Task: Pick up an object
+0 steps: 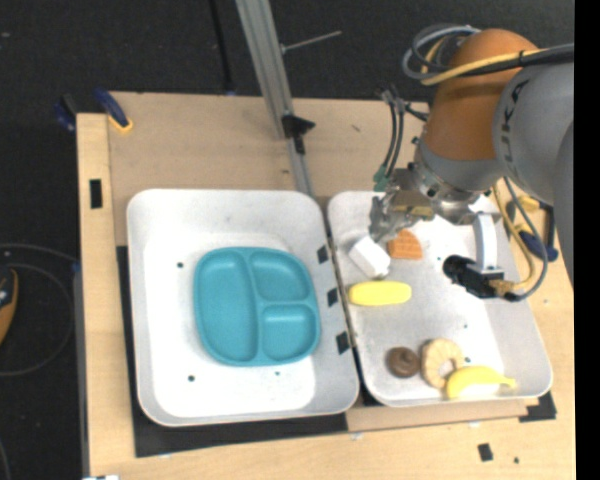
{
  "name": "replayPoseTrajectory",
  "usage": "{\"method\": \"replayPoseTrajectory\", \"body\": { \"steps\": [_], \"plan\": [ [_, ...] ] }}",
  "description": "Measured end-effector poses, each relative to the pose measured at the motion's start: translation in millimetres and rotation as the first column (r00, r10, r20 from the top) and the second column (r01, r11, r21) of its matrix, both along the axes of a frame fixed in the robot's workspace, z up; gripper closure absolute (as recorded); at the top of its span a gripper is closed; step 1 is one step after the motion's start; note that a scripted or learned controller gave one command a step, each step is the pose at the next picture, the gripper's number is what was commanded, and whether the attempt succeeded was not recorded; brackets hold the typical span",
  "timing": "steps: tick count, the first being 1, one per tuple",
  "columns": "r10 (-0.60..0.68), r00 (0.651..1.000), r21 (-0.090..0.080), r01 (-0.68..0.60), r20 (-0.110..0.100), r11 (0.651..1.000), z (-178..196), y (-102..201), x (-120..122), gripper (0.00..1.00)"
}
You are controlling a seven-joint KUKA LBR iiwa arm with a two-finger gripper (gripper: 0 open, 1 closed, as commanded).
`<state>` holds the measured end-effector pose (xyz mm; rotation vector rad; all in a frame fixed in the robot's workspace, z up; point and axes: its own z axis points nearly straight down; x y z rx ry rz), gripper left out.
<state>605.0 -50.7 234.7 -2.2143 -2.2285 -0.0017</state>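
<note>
My gripper (383, 224) hangs over the far left corner of the right bin (520, 333). Just below and in front of it lies a small white block (369, 258), tilted, near the bin's left wall. An orange piece (407, 246) sits right beside the gripper, on its right. In front of the white block rests a yellow oblong thing (380, 294). A brown round piece (401, 362), a tan ring-shaped piece (440, 360) and a yellow banana (479, 381) lie along the front of that bin.
The left bin (160, 368) bears a teal divided plate (256, 305) in its middle. A grey metal rail (272, 78) slants down from the back to the gap between the bins. The arm's orange band (475, 88) looms over the right bin's far edge.
</note>
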Motion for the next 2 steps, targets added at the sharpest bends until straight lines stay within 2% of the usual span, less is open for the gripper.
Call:
{"method": "replayPoseTrajectory", "body": {
  "steps": [1, 2],
  "plan": [
    [0.002, 1.000, 0.001, -0.002, 0.003, 1.000, 13, 54, -6, 1.00],
    [0.001, 1.000, 0.000, -0.001, -0.001, 1.000, -1, 104, -21, 1.00]
  ]
}}
